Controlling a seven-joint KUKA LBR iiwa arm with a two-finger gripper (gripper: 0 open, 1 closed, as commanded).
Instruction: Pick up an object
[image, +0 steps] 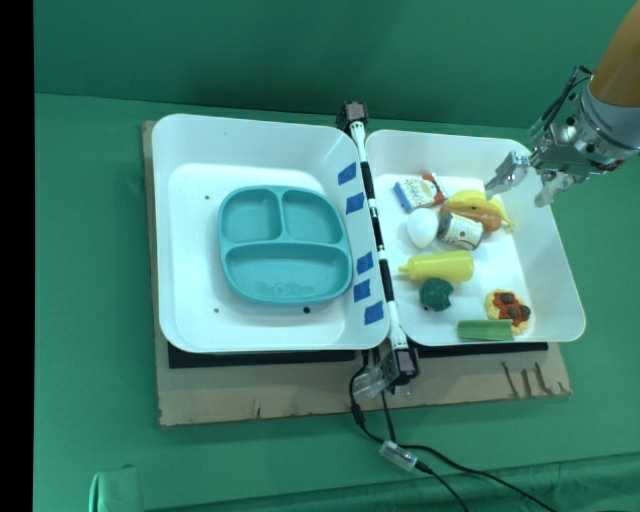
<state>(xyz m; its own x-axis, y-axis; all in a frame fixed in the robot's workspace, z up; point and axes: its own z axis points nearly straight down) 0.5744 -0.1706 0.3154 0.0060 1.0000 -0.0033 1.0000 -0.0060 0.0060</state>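
On the table, covered w/ green cloth, a cardboard sheet is laid under two shallow white bins. At left, the left bin is occupied by a teal divided plate, three compartments, flat, its two small compartments toward the far side. Btwn the bins a rod w/ black-and-white segments is run front to back, w/ blue tape squares stuck along the left bin's inner wall. Cables are trailed off the front edge.

In the right bin, toy foods are grouped near the centre: a small blue-and-white carton at far left, a white egg just beside a small can, a yellow banana-like piece above the can w/ long axis approx. left-right. A yellow mustard bottle is laid on its side, long axis left-right, nozzle pointed left. Below it a broccoli piece is seen; then a green stick, long axis left-right, and a pizza slice touching its right end.

At far right, the claw is held above the bin's far right part, fingers spread apart, nothing btwn them; its left finger is seen just beside the banana-like piece.
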